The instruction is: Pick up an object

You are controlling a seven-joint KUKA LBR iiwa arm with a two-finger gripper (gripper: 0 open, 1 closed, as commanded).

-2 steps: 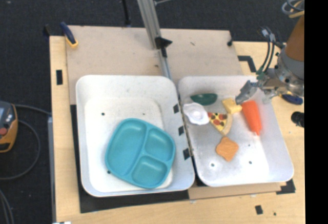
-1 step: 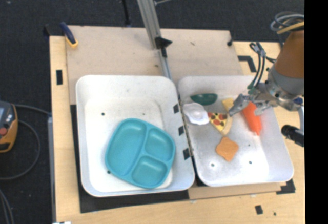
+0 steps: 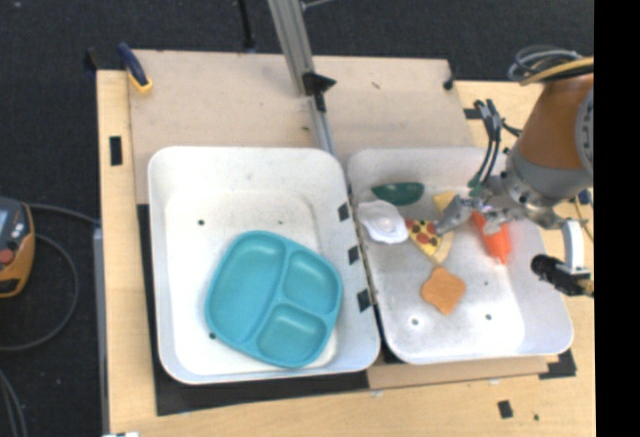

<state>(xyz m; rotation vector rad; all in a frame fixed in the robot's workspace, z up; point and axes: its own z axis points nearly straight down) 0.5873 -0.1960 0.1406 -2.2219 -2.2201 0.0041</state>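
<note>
We see the gripper [image 3: 462, 210] over the right bin [image 3: 540, 330], its jaw state unreadable to us. The orange carrot [image 3: 497, 239] lies just right of it, long axis running near-to-far.

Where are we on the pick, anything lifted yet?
Nothing looks lifted. The arm's end effector is low in the right white bin, beside the orange carrot-shaped toy and yellow pizza-slice toy. Grasp and lift remain. The tan bread-like piece lies untouched.
</note>
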